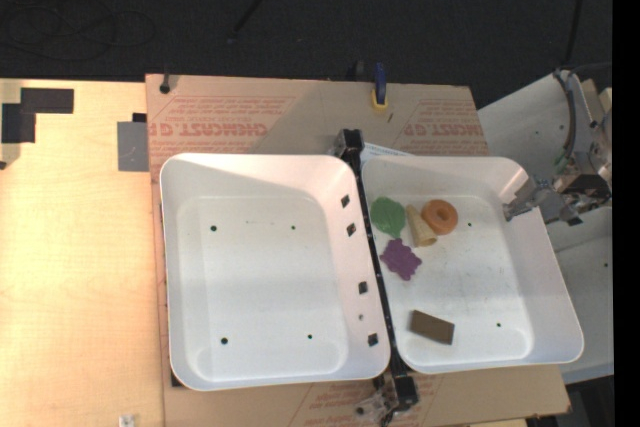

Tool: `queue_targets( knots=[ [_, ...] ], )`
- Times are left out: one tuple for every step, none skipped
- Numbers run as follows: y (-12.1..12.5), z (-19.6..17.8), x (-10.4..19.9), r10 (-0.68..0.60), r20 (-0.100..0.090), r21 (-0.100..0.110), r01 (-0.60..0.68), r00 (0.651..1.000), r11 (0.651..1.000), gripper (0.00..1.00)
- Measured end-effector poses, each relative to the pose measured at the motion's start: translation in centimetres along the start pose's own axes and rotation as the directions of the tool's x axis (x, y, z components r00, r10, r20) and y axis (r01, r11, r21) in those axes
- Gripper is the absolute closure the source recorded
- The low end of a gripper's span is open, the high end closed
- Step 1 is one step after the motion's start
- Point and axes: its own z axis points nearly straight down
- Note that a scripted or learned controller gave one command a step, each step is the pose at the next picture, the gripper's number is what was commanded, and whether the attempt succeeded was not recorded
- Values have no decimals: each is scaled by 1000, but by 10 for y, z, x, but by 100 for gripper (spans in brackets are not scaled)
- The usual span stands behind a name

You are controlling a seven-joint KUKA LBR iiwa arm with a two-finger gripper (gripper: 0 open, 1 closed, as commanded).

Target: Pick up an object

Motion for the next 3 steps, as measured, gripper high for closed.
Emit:
queue_targets(
  knots=[
    [0,-10,0,-1,0,1,1,1000,1000,100],
    [-20,-106,39,-3,1,-6,3,1000,1000,100],
    [-78,-131,125,-7,-2,1,7,1000,1000,100]
  ],
)
